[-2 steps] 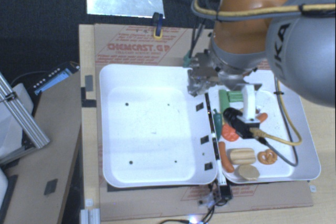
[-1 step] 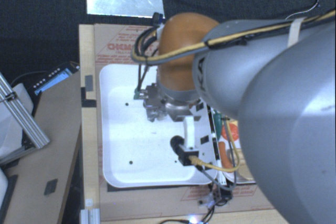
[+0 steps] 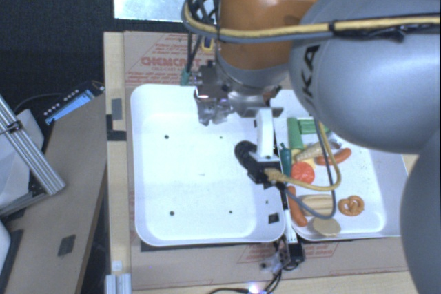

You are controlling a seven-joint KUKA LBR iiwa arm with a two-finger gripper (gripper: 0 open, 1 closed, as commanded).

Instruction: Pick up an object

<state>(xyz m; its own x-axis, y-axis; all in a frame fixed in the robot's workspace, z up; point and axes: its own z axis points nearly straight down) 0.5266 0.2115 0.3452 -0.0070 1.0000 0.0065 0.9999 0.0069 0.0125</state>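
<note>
Camera view: two shallow white bins are seen side by side on a cardboard-lined bench. The left bin (image 3: 172,217) is marked by a few small dark specks on its floor. The right bin (image 3: 375,220) is largely covered by the grey arm (image 3: 365,79) with its orange band (image 3: 272,3). Toy food items are lodged in the right bin: a green block (image 3: 301,129), an orange-red round piece (image 3: 304,173), a red sausage shape (image 3: 333,158), a pretzel (image 3: 351,205), a hot dog in a bun (image 3: 313,203) and a tan oval piece (image 3: 324,225). The gripper (image 3: 212,110) is positioned over the far edge of the left bin, well apart from the toy items. Its grasp state cannot be told; nothing is seen held.
</note>
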